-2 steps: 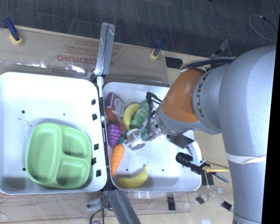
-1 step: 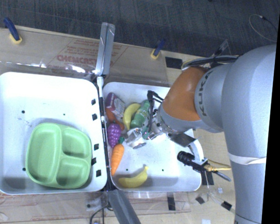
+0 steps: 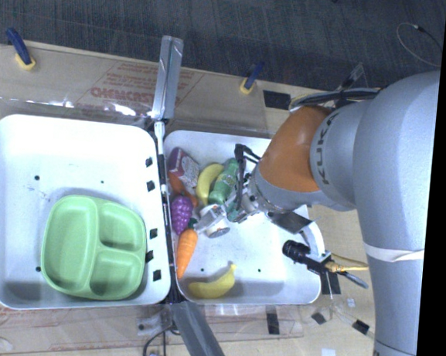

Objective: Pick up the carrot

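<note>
The orange carrot (image 3: 186, 251) lies along the left wall of the right bin (image 3: 275, 290), its tip pointing toward the front. My gripper (image 3: 214, 222) hangs low in that bin, just above and to the right of the carrot's upper end, beside the purple grapes (image 3: 181, 211). Nothing can be seen held in the gripper. The arm's orange band and wrist hide the middle of the bin behind the gripper.
A yellow banana (image 3: 213, 282) lies near the right bin's front wall, right of the carrot. A second yellow fruit (image 3: 207, 180), a green item (image 3: 225, 179) and a dark red item (image 3: 175, 168) crowd the back left corner. The left bin (image 3: 22, 163) holds a green divided plate (image 3: 93, 248).
</note>
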Motion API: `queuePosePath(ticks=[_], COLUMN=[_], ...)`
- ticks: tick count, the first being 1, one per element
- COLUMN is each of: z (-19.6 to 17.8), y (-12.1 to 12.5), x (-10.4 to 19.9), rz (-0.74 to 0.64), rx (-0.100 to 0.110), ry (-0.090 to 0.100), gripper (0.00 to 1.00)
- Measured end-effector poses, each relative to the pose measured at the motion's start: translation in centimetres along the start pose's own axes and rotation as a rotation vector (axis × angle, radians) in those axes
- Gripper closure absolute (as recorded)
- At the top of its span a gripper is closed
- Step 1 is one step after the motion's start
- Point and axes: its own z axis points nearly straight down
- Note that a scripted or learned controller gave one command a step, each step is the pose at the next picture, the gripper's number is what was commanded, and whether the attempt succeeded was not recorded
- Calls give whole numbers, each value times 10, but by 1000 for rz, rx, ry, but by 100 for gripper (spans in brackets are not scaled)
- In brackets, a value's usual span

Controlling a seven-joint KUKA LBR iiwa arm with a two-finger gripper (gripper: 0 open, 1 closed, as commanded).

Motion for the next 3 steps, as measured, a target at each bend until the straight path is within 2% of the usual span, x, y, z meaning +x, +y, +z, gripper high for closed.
queuePosePath(ticks=[1, 2, 3], z=[4, -5, -91], y=[-39, -59, -23], x=[39, 41, 54], rz=[-47, -134, 48], rx=[-18, -10, -1], ry=[-22, -13, -1], gripper=[0, 0, 0])
